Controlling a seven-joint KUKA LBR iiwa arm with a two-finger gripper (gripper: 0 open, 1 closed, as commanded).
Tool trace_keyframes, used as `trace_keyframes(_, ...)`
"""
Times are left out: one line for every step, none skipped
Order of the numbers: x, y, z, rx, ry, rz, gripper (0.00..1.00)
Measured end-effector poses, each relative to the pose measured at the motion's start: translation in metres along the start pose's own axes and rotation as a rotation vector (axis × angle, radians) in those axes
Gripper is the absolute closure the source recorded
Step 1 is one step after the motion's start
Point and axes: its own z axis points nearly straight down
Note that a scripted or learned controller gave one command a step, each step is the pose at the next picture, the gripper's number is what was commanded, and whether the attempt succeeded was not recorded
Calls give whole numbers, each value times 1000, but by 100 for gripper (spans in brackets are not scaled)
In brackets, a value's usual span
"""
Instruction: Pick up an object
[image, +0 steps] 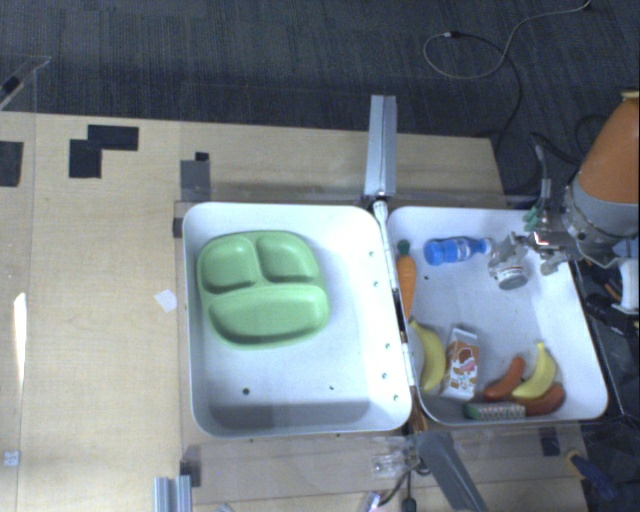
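Note:
The right bin (560, 330) holds several objects. A blue bottle (455, 249) lies near its far edge and an orange carrot (406, 282) runs along its left wall. A yellow banana (431, 356) and a small juice carton (461, 364) lie near the front left. A red sausage (503, 379), a second banana (537, 372) and a dark red item (538, 402) sit at the front right. My gripper (510, 268) hangs low over the bin's far right part, just right of the blue bottle, with nothing seen held in it.
The left bin (340, 400) holds a green divided plate (263, 287). A metal post (381, 150) stands behind the wall between the bins. The arm's orange band (612, 155) and wrist cover the right bin's far right corner.

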Motion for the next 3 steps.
trace_keyframes(-15,40,96,-9,-2,89,0)
trace_keyframes(-13,41,85,-10,-2,82,100)
trace_keyframes(57,44,-13,-4,-1,110,100)
